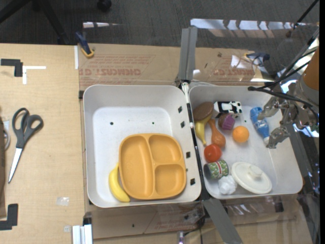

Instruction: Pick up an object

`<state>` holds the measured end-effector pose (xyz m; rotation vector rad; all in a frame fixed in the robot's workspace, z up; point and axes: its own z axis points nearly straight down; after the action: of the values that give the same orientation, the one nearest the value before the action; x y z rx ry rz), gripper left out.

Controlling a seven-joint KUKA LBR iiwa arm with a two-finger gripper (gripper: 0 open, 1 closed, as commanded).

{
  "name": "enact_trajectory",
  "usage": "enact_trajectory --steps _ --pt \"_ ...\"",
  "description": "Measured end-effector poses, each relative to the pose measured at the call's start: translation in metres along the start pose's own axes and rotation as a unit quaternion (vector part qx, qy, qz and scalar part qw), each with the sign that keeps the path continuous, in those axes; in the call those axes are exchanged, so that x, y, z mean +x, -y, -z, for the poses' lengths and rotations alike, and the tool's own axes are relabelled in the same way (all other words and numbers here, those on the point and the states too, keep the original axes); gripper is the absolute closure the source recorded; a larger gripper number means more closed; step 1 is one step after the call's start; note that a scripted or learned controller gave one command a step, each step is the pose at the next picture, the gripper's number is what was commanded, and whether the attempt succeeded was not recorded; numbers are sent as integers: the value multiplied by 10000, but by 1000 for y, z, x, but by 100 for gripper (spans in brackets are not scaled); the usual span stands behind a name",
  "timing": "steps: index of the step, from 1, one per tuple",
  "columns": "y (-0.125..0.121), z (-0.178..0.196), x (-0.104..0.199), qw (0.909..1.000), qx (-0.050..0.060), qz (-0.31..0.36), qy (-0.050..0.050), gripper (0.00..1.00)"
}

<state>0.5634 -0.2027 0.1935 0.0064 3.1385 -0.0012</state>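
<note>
My gripper (271,124) hangs over the right side of the right bin (287,162), its two fingers spread open. A blue object (259,121) lies just left of the fingertips, nothing visibly gripped. Further left in that bin lie an orange ball (240,134), a purple toy (226,121), a black-and-white cow toy (227,107), a brown disc (204,111), a red tomato (213,152), a green and red can (217,169) and a white lid (252,177).
The left bin (101,131) holds a yellow divided plate (152,165) with a banana (116,185) tucked under its left edge. Scissors (20,132) lie on the bench at far left. Cables run above the gripper at the right.
</note>
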Motion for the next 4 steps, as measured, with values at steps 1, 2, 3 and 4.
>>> enact_trajectory --steps 1,2,3,4 --pt "17 -100 -36 9996 3 -267 11 0" --pt "-85 -101 -56 9955 -3 -947 -6 0" --pt "-85 -90 -58 9956 5 -932 20 100" --pt "-33 64 10 9901 3 -1403 10 100"
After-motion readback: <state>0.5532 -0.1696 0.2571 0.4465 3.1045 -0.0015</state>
